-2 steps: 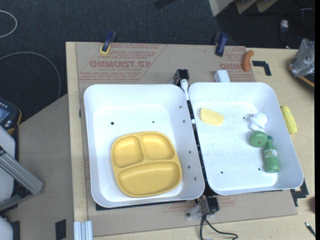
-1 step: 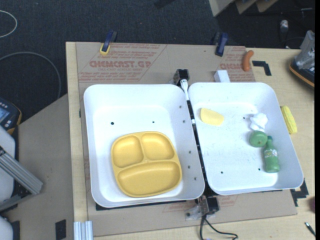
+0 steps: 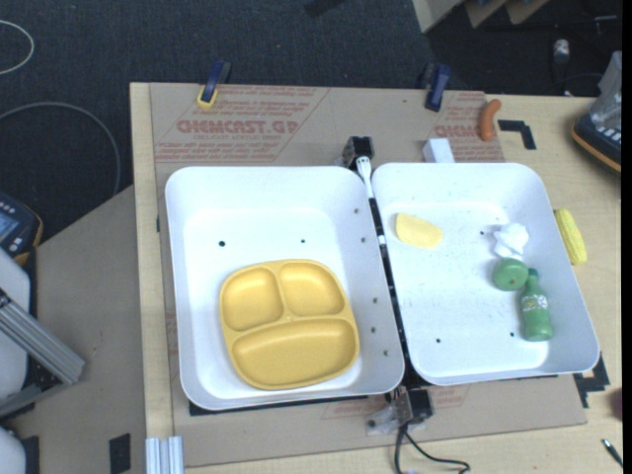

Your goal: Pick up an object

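Nothing has been lifted yet, as far as can be judged: every object is seen resting in a bin, and the whole of the task is left to be done.

Two shallow white bins are set side by side on the counter (image 3: 118, 265). In the left bin (image 3: 197, 205) a yellow divided plate (image 3: 287, 321) with three compartments is laid flat, toward the near side. In the right bin (image 3: 464, 354) four candidates are found. A pale yellow wedge (image 3: 419, 230), perhaps a toy cheese or fruit slice, though the view is too coarse for it to be named surely, lies near the far-left corner, well apart from the rest. By the right wall a small white crumpled object (image 3: 512, 237) is seen, with a green round object (image 3: 510, 274) just beside it on the near side, and a green bottle (image 3: 535, 309) lying next to that, its cap toward the round object; whether these two touch cannot be told.

The state of the pincer cannot be told from this view, so no grasp can be claimed.

A choice of object, an approach, a closure and a lift all remain. The wedge, being isolated, would probably be the easiest to take cleanly; the cluster by the wall is judged more awkward.
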